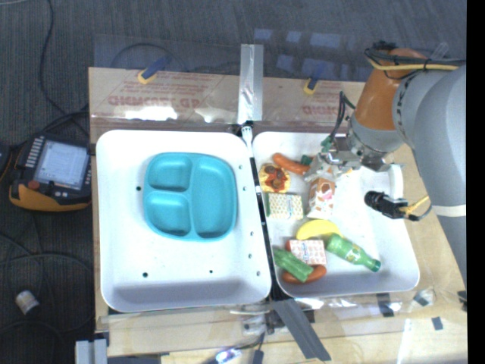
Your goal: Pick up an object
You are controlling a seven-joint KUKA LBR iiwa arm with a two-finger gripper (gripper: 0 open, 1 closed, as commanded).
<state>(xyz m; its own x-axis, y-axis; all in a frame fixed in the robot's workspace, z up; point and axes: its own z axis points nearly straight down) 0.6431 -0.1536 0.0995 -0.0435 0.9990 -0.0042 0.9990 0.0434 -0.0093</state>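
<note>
One carton (321, 196) beneath end effector (331, 163)

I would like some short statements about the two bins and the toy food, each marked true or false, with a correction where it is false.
1. The blue divided plate lies in the left bin. True.
2. The banana lies on the blue divided plate. False: it lies in the right bin, among the other toy food.
3. The green bottle lies on its side. True.
4. The gripper hangs over the left bin. False: it is over the upper part of the right bin.
5. The carrot is near the top of the right bin. True.
</note>
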